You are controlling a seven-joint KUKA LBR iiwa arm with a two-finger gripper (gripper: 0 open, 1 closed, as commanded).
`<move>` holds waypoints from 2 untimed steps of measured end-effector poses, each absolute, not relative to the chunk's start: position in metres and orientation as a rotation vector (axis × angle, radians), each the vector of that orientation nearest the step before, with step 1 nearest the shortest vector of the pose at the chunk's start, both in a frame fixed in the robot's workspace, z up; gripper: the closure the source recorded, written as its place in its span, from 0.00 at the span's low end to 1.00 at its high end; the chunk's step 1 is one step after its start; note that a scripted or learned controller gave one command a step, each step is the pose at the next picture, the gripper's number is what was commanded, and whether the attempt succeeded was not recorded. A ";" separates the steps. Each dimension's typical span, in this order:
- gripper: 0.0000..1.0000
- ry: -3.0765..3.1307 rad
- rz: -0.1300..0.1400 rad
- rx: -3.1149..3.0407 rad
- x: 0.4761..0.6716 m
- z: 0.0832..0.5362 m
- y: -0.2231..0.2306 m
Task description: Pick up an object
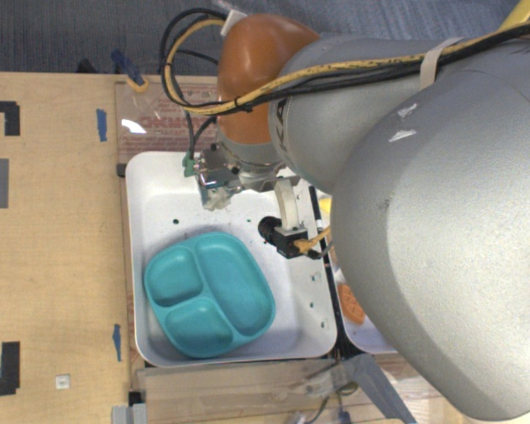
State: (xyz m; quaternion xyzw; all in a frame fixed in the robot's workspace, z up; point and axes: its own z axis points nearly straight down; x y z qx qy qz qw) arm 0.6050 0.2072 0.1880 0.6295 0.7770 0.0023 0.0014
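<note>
Though largely arm-hidden, right bin (366, 339); orange object (351, 307)

Left bin, far half: you have bare floor in the left bin (159, 206) along its left wall, as far as the gripper (214, 193), which hangs over the top middle.
Left bin, near half: the teal divided plate (210, 294) takes up most of it, leaving you a narrow strip of floor on its right, by the wall.
Right bin: the arm (424, 201) covers nearly all of the right bin (364, 338). What may be a small orange thing (350, 306) lies at its left edge.
</note>
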 end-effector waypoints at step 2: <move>1.00 1.671 0.002 2.660 0.544 0.212 0.226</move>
